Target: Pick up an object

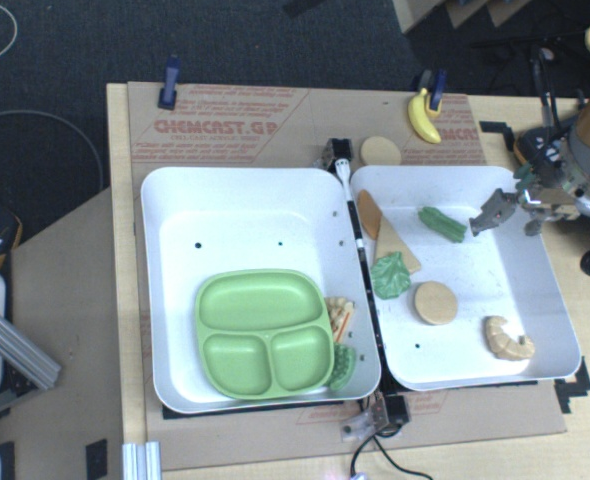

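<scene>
Gripper [502, 211] open over right bin [550, 298], holding nothing. Bin contents: green pickle [442, 223] beside gripper, round cracker [436, 303], leafy lettuce [390, 275], pastry [507, 338]. Left bin [165, 268]: smooth green divided tray [265, 333].

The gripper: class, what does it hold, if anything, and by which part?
Nothing. The gripper hangs open over the right bin, beside the green pickle, with no object between its fingers.
</scene>
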`<action>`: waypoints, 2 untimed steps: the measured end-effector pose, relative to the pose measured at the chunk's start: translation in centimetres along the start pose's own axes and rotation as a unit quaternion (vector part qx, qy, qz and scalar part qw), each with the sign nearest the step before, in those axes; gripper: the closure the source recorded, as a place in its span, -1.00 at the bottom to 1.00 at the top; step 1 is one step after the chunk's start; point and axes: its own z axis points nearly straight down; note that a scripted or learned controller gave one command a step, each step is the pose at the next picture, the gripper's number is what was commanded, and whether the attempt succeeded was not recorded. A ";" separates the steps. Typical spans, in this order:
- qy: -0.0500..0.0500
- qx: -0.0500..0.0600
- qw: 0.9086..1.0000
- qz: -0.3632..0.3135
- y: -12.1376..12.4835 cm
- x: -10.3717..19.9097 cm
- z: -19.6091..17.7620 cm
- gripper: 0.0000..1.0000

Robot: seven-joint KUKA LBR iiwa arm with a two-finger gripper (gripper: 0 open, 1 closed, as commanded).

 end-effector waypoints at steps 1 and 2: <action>0.003 0.008 1.000 -0.001 -4.9 5.2 11.4 -1.00; 0.000 -0.001 1.000 0.000 -4.4 4.8 9.7 1.00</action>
